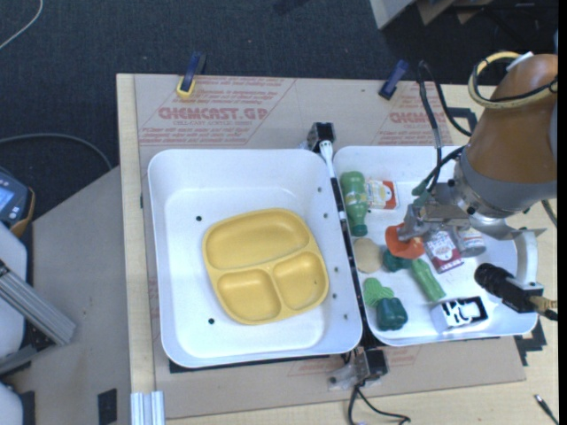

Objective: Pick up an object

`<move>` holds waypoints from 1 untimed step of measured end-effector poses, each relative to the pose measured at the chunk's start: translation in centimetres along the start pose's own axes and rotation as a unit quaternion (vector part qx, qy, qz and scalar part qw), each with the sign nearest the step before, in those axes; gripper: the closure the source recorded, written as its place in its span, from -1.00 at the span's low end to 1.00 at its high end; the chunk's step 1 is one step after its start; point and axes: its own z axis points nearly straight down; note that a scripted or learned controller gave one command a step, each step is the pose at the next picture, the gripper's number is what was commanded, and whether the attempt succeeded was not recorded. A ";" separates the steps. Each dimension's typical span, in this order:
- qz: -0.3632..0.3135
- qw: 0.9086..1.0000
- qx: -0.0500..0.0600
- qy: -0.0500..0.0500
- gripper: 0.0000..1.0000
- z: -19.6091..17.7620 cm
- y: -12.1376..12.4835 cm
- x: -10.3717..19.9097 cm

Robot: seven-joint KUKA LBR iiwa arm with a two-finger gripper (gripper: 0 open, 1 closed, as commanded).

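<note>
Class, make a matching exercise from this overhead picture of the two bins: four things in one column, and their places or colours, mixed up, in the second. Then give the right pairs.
Column one:
1. yellow divided tray
2. green bottle
3. gripper
4. black and white card

Column two:
A. over the red item in the right bin
B. near the front right corner of the right bin
C. lying in the left bin
D. by the right bin's left wall, towards the back

Pairs: 1-C, 2-D, 3-A, 4-B
</note>
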 end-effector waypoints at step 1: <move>0.001 1.000 0.001 0.000 1.00 1.7 -0.9 1.1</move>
